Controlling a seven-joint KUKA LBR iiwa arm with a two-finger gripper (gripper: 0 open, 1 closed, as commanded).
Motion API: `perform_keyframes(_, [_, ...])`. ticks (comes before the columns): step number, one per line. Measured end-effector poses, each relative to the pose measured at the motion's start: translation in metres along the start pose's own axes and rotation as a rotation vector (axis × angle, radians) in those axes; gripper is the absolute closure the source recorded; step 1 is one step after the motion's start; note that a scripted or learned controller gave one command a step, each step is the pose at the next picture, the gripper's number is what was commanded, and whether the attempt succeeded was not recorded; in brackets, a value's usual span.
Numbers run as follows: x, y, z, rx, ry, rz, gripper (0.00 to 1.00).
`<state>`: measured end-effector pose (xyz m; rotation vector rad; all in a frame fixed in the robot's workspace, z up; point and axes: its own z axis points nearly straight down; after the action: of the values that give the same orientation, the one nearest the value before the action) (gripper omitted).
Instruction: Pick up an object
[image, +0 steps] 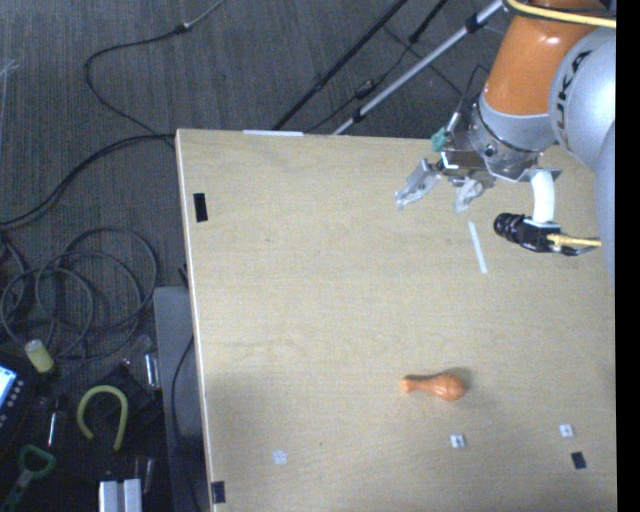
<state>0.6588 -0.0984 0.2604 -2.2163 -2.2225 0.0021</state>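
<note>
Pincer spread, nothing between fingers, poised over bare tan bench top, well apart from orange pear-shaped object lying nearer the camera.

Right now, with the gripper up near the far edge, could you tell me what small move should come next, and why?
Probably carry the gripper toward the camera until it is above the orange object. Its fingers look spread with nothing between them, and that object lies alone on the wooden surface, well apart from it.

The counter is pale tan. An orange pear-shaped toy lies well below the silver gripper. The arm is grey with an orange band. The floor is dark grey.
</note>
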Motion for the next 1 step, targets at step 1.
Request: perform_keyframes(1, [-0.0389, 0.0087, 0.1277, 0.001, -0.005, 0.116, 0.00])
